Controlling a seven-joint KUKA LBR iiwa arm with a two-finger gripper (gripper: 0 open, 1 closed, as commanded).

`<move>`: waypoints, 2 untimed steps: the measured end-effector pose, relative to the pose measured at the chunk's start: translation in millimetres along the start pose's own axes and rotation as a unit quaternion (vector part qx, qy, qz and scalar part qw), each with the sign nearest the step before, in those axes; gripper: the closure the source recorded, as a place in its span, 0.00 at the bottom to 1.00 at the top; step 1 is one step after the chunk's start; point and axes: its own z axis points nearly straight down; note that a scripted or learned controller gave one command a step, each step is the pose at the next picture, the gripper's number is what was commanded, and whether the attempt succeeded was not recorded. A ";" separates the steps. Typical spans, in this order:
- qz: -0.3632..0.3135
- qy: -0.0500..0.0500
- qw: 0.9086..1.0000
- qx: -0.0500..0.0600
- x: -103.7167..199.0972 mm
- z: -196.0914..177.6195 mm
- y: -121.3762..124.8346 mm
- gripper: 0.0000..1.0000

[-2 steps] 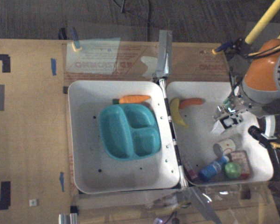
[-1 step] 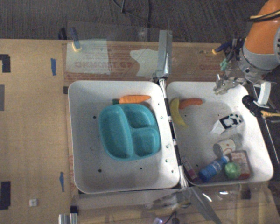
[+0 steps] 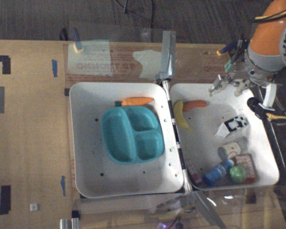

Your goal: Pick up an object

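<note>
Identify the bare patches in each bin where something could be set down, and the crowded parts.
Left bin: bare strips left of and below the teal tray. Right bin: bare middle, between banana and can. Crowded: its near corner around the blue bottle.

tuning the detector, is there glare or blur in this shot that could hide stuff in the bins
Camera view: soft overall, small items blurry; the clear panel behind the left bin shows pale reflections; the teal tray has a mild sheen; the right bin is evenly lit, with a soft shadow under the gripper.
</note>
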 end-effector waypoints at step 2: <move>0.015 0.000 1.000 -0.003 -64.2 87.8 -58.1 1.00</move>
